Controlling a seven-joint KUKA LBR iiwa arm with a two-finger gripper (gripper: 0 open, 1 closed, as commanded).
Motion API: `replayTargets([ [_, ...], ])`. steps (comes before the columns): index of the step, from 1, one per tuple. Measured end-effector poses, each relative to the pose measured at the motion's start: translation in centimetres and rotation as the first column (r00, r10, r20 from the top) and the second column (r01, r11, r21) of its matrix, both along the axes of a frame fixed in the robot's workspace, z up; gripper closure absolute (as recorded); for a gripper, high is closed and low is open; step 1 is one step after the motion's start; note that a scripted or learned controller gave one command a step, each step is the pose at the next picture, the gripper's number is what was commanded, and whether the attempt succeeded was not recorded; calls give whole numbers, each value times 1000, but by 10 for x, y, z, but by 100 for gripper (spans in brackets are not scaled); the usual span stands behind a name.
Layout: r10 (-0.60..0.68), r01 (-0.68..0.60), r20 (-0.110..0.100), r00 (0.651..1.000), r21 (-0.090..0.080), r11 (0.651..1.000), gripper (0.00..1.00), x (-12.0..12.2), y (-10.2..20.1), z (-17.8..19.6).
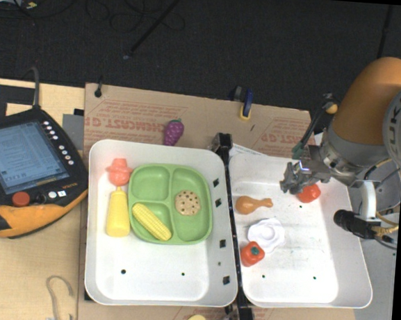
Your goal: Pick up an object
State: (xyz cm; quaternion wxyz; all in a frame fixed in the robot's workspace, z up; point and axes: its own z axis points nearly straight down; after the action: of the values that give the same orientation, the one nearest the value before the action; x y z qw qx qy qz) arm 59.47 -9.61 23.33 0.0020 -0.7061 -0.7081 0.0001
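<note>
My gripper [296,179] hangs over the back of the right bin [329,285], reaching in from the right. A red tomato-like toy [310,194] lies right beside it, just below and to the right, and I cannot tell whether they touch. Further left in the same bin lie an orange-brown drumstick [252,205], a white fried-egg toy [267,233] and a red pepper with a green top [251,254].
The left bin [148,277] holds a green divided plate [173,181] with a corn cob [152,221] and a cookie [187,203], plus a yellow bottle [118,213] and a pink toy [118,172]. Purple grapes [174,131] lie behind the bins. A teach pendant [25,168] sits at the far left.
</note>
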Motion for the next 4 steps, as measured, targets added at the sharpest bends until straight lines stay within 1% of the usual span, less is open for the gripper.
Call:
replayTargets([
  [1,0,0,-1,1000,0,1000,100,-10,46,2],
  [2,-2,2,2,1000,-2,1000,100,-2,39,3],
  [3,-4,4,0,1000,-2,1000,100,-3,40,3],
  [4,-1,1,2,1000,-3,1000,100,2,41,1],
])
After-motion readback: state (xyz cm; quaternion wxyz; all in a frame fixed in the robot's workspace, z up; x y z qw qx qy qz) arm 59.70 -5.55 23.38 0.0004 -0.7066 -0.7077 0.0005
